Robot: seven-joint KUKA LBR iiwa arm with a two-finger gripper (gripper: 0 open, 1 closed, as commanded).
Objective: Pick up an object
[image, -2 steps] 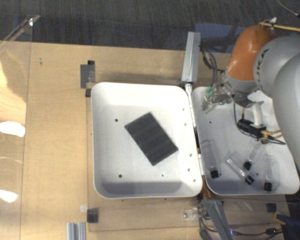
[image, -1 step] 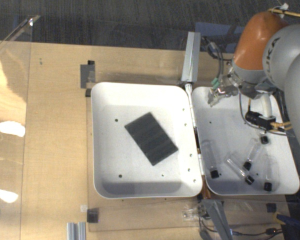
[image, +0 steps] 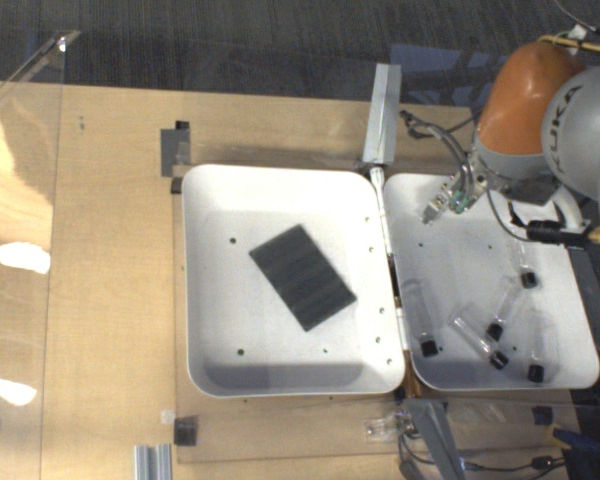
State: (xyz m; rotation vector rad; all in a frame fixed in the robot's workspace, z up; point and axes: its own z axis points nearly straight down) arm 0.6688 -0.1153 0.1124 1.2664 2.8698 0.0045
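A flat dark grey rectangular pad (image: pixel 302 276) lies at a slant in the middle of the left bin (image: pixel 205 268). In the right bin (image: pixel 570 368) lie several small black pieces (image: pixel 498 359), some joined by clear tubes (image: pixel 472 334), toward its front. My arm, with its orange band (image: pixel 525 98), hangs over the back right corner of the right bin. Its gripper end (image: pixel 454 200) points into the back of that bin with cables around it. It sits well apart from the black pieces and from the pad, and nothing shows in it.
A grey metal post (image: pixel 383 118) stands at the back between the two bins. A small dark bracket (image: pixel 177 148) sits behind the left bin's back left corner. Wooden bench surface (image: pixel 90 268) stretches to the left of the bins.
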